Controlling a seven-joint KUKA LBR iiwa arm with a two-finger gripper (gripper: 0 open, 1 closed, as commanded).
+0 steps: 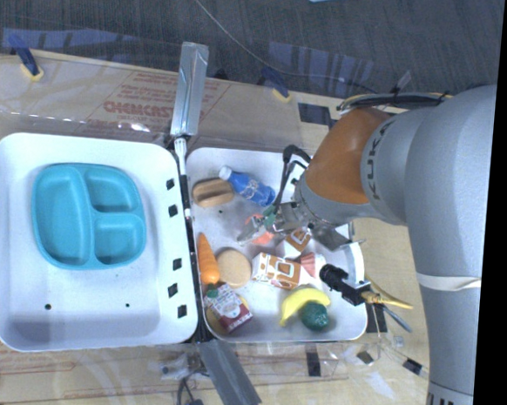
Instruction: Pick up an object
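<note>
Objects crowd the right bin (206, 163): a water bottle (248, 186) near its far edge, a carrot (207, 258) along its left wall, a banana (301, 302) near its front edge. The gripper (280, 219) hangs mid-bin; whether it is open or closed cannot be told.

left bin (9, 309): tray (91, 213) | right bin (206, 159): bottle (248, 186) behind carrot (208, 258), banana (301, 302)

One fixed camera, up over the bench.
It looks down at a slant, taking in both white bins (5, 248) whole, while the arm (440, 168) crowds in from the right.
</note>
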